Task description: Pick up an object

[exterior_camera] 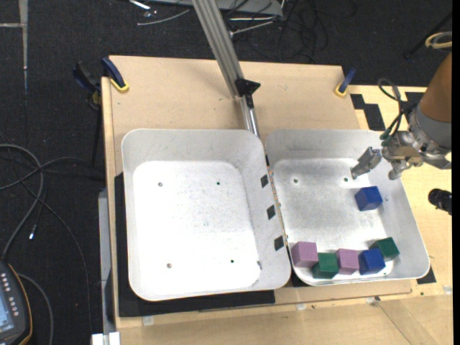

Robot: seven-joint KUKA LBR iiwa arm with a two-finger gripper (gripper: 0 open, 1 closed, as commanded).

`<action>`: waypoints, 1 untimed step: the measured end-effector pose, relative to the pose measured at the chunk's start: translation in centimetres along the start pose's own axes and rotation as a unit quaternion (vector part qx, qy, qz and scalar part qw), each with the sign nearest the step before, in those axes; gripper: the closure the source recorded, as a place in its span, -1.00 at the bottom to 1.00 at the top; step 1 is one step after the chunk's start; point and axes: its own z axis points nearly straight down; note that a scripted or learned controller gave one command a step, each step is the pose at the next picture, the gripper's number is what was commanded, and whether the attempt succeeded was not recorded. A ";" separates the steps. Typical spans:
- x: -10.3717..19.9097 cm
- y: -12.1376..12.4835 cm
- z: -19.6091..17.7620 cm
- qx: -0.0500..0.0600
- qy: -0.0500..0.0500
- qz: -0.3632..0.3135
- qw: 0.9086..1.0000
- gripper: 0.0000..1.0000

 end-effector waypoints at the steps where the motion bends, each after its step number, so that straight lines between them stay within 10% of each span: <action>1: -1.3 0.2 8.6 -0.003 0.000 0.000 1.000 -1.00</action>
